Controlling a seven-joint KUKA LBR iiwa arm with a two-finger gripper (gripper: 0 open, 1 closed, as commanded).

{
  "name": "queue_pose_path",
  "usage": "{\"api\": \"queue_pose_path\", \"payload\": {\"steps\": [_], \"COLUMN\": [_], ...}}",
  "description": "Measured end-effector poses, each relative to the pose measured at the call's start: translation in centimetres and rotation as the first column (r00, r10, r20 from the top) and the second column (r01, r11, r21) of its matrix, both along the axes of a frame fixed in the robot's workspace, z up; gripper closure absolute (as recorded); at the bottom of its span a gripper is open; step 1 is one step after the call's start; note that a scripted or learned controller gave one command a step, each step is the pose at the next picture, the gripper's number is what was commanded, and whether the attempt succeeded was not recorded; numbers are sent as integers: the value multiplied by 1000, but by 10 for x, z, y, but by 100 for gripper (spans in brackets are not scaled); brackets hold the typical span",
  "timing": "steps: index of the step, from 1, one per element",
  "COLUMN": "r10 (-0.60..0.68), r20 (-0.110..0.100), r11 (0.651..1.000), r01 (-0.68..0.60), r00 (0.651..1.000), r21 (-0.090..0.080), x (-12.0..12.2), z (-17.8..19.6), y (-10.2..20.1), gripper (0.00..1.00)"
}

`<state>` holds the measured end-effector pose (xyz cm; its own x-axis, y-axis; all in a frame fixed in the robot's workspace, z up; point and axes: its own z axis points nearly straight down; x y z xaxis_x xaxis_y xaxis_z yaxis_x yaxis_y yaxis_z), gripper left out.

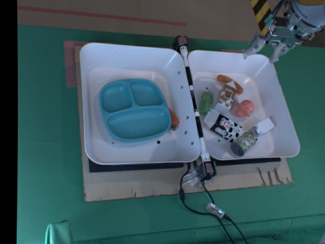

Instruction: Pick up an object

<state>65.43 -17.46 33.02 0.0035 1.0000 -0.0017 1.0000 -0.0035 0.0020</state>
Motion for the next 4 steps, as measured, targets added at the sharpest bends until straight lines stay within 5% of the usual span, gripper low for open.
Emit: {"api": "queue_pose_path", "payload": {"steps": [1, 2, 3, 4], "r10": [1, 1, -2, 0], "r20": [0, 4, 11, 3], "r11": [1000, 1000, 1000, 1000], "r01": [-1, -1, 2, 0], "r00": [1000, 1000, 1000, 1000], "r21": [0, -2, -5, -1], "x": [26, 15, 16, -18], "z": [-87, -138, -125, -30], "y": [32, 25, 24, 34], "gripper": [0, 0, 100, 100]}}
